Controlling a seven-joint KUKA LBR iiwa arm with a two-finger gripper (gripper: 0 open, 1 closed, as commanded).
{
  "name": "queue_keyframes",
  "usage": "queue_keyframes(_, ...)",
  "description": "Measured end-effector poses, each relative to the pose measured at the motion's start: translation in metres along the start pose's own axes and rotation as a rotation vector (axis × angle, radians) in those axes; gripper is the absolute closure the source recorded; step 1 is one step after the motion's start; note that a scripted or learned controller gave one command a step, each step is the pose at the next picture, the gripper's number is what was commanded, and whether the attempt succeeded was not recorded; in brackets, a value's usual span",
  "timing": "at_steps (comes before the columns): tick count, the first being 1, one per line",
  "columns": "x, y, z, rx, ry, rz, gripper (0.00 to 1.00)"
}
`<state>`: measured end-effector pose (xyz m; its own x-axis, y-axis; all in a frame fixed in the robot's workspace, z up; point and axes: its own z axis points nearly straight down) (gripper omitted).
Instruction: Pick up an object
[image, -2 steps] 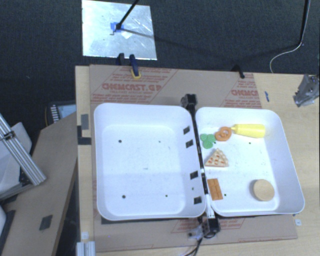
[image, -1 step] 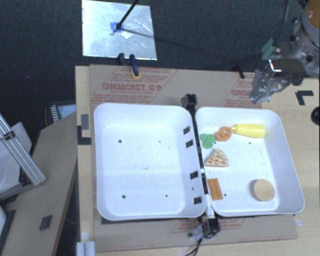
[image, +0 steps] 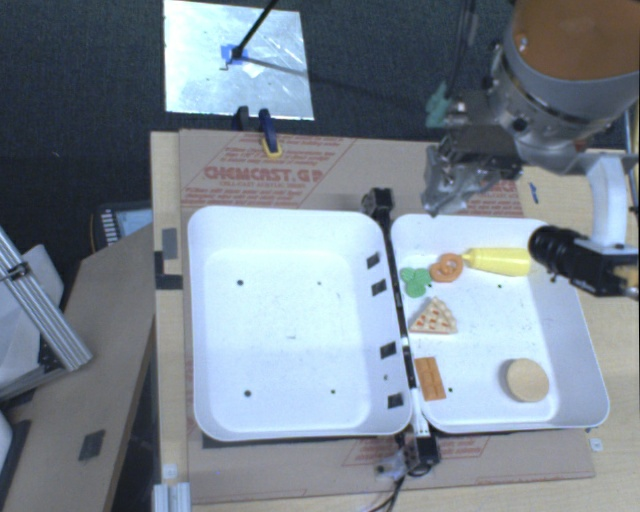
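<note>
Two white bins sit side by side on my bench: the left bin (image: 280, 320) bare, the right bin (image: 560, 330) carrying every candidate for the pick. My arm (image: 570, 50) hangs high over the right bin's far edge, with the gripper (image: 455, 185) poised above the rim rather than among the objects, presumably parked there so the whole bin stays in sight before a target is chosen. From this angle I cannot tell whether it is released or clenched; nothing is visibly in its grasp.

The yellow bottle (image: 497, 261) lies on its side at the far end, an orange ring (image: 447, 267) touching its neck and a green piece (image: 413, 280) just beside. The pizza slice (image: 434, 318) and orange block (image: 429, 378) crowd the dividing wall, leaving little room there. The round wooden disc (image: 526, 380) sits apart, open on most sides.
</note>
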<state>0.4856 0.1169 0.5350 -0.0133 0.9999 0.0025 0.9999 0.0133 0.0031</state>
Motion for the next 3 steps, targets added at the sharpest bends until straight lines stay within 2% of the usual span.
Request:
queue_keyframes(1, 0.053, 0.000, 0.135, 0.011, -0.004, 0.005, 1.00)
queue_keyframes(2, 0.016, 0.001, -0.008, -0.013, 0.002, 0.014, 1.00)
queue_keyframes(3, 0.077, 0.001, 0.000, 0.001, 0.000, 0.004, 1.00)
